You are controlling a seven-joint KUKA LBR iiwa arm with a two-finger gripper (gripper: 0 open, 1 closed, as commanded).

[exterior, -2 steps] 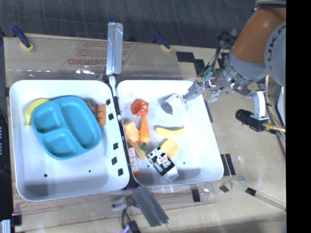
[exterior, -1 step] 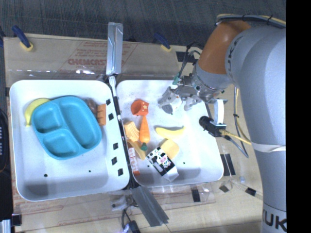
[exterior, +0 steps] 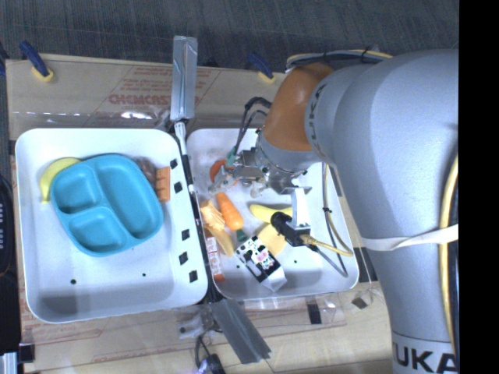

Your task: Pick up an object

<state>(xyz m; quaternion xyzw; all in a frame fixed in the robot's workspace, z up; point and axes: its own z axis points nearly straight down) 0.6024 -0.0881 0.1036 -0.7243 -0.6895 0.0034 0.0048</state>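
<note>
The right bin (exterior: 327,275) holds several small items: an orange carrot (exterior: 228,210), a yellow banana (exterior: 270,211), a yellow block (exterior: 269,236) and a black-and-white carton (exterior: 260,259). A small red piece (exterior: 217,168) lies near the bin's far left corner. My gripper (exterior: 238,168) hangs low over the far left part of this bin, right beside the red piece and just above the carrot. The wrist and its cables hide the gripper's tips. I see nothing clearly held.
The left bin (exterior: 47,287) carries a blue divided tray (exterior: 109,202), with a yellow item (exterior: 54,174) poking out at its left and an orange-brown piece (exterior: 161,183) at its right. A metal divider (exterior: 184,76) runs between the bins. The grey arm covers the right bin's right side.
</note>
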